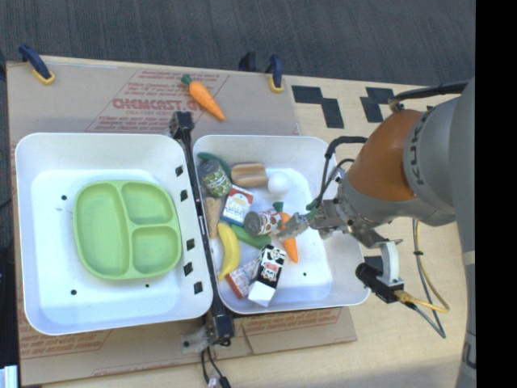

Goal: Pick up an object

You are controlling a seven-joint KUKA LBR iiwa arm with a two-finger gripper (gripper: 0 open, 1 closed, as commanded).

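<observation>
Down in the right bin point(343, 293), the gripper point(296, 225) is reaching in from the right, its tip sitting among the toy groceries near the bin's middle; whether it is open, closed or gripping anything cannot be told, since the wrist and the clutter are hiding that part. Just beside the tip a small orange carrot point(291, 250) is lying, and a tin can point(260, 221) is resting to its left. A milk carton point(266, 275) with cow patches is lying toward the near edge, touching a small red box point(243, 280). A banana point(229, 249) is curving along the bin's left side, with a blue-and-white carton point(237, 205) above it. Farther back, a bread roll point(249, 175) and a white egg point(278, 184) are sitting side by side, and a dark green vegetable point(215, 179) is lying at the back left. The left bin point(32, 217) is holding a green divided plate point(127, 229). Outside both bins, a larger carrot point(206, 98) is lying on the cardboard sheet point(121, 103) behind them.
</observation>
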